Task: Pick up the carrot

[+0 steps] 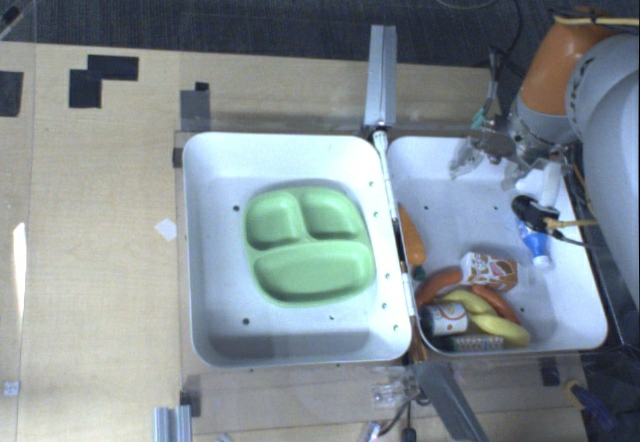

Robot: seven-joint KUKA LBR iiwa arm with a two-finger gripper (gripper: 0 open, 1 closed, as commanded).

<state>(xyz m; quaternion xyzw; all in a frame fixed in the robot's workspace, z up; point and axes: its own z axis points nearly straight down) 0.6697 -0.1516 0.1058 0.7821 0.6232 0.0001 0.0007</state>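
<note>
On the left of the bench (100,230) sits the left bin (215,260), with a green tray (305,242) of three compartments lying flat in its middle. Nothing in that bin bears on the task.

Next comes the divider where the two bins meet, and the carrot (410,240) lies right against it, on the right bin's (450,220) inner left wall, about halfway down. It is a short orange thing, and its long axis runs nearly up and down the view, parallel to the wall. The lower end looks fatter and the upper end narrower, so it seems to point toward the far side of the bench, though it is small and partly tucked against the rim.

Below and to the right of it is a heap in the near corner: a sausage (440,282), a small carton (490,270), a banana (495,325) and a dark can (445,320). The carrot's lower end is near the sausage but seems apart from it.

Further right and higher, the pincer (490,155) hangs at the far edge of the right bin, under the orange-banded wrist. Whether it is wide or narrow I cannot tell. A blue-and-white item (535,245) lies below it by the right wall.

So the carrot lies left of the pincer and nearer the camera, with bare bin floor between them. As I judge it, the move must cross toward the divider and close across the carrot's short width; the wall crowding one side is the likely trouble.
</note>
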